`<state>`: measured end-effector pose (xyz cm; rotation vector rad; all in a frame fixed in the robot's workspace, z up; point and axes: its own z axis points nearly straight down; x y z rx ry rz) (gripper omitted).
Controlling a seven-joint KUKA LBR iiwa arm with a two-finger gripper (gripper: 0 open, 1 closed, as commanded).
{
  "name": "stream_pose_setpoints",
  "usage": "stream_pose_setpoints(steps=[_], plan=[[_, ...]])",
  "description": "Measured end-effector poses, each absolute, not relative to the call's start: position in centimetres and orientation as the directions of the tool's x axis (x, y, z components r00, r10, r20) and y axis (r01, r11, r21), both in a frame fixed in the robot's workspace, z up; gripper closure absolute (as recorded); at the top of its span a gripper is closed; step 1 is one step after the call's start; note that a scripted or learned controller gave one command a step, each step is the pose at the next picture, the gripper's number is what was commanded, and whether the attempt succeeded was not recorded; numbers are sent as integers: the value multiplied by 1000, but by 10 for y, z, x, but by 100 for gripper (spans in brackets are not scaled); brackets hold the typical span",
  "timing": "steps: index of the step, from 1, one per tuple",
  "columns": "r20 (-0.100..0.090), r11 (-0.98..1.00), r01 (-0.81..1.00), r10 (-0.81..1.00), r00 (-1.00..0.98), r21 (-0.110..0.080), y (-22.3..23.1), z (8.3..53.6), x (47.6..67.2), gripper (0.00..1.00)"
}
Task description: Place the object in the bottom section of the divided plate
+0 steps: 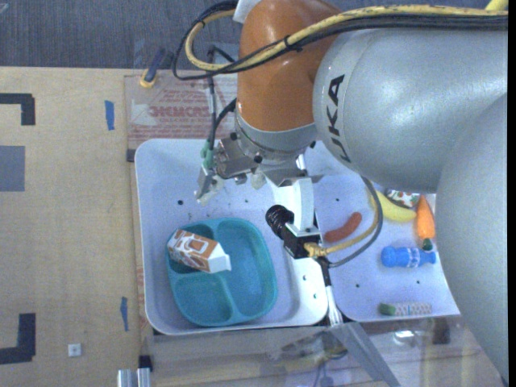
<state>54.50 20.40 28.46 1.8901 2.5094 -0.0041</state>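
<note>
Gripper: my gripper hangs above the bin floor; I cannot tell its state.
Carton: the carton rests on the divided plate, straddling its top-left rim.
Advice: I should check which section it occupies before backing away.

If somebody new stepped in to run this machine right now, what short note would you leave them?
Gripper: hangs over the left bin, above the plate; nothing shows between its fingers.
Carton: lies on the blue divided plate in the left bin, at the plate's upper left, across a divider ridge.
Done: the carton is on the plate.
Left: check whether it counts as the bottom section; it looks too high, so it may need moving.
Right bin: sausage, banana, carrot, blue bottle.
</note>
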Motion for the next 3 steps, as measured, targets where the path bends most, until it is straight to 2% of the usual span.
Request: stream_pose_setpoints(steps=[3], plan=[[-2, 276, 961, 961, -276, -2, 204, 285, 545, 0]])
